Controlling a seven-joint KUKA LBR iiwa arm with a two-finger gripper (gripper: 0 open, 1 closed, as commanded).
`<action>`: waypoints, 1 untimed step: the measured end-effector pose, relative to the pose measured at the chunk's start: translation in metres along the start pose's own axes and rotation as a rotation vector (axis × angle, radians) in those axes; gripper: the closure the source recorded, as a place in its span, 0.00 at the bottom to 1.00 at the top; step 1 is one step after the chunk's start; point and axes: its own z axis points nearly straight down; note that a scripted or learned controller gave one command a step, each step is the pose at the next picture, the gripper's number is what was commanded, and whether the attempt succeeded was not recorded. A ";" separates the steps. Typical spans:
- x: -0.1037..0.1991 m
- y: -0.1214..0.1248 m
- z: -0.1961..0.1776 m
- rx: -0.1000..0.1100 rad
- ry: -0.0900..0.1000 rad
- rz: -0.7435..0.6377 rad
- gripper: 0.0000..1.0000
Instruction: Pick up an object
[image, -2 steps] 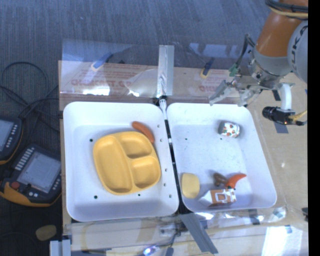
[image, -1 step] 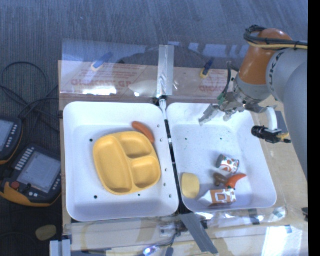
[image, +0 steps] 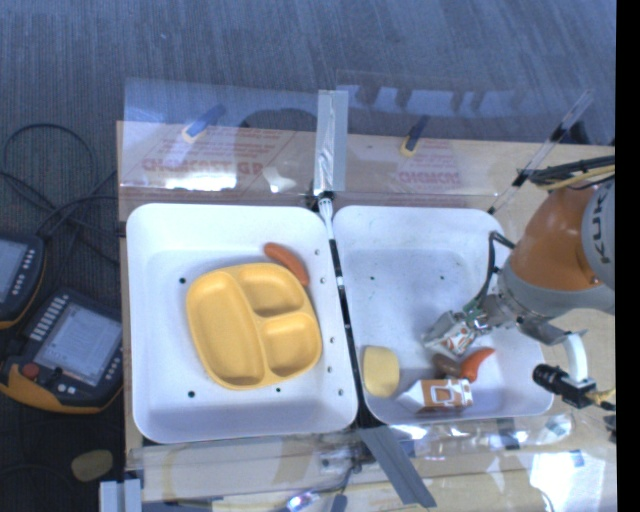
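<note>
My gripper (image: 452, 336) is low in the right bin (image: 420, 250), near its front right. It hangs directly over an orange, carrot-like piece (image: 478, 360). A small brown and orange box (image: 445, 394) lies just in front of that, by the bin's front wall. A pale yellow rounded object (image: 380, 371) rests at the front left corner of the same bin. I cannot see anything held in the gripper.
The left bin (image: 160, 400) holds a yellow divided plate (image: 252, 325) with an orange sausage-shaped item (image: 287, 262) at its far right corner. The grey and orange arm (image: 560, 260) crosses the right bin's right wall. A clear panel (image: 300, 150) stands behind both bins.
</note>
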 end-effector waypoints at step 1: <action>0.000 0.002 -0.009 -0.003 0.000 0.001 1.00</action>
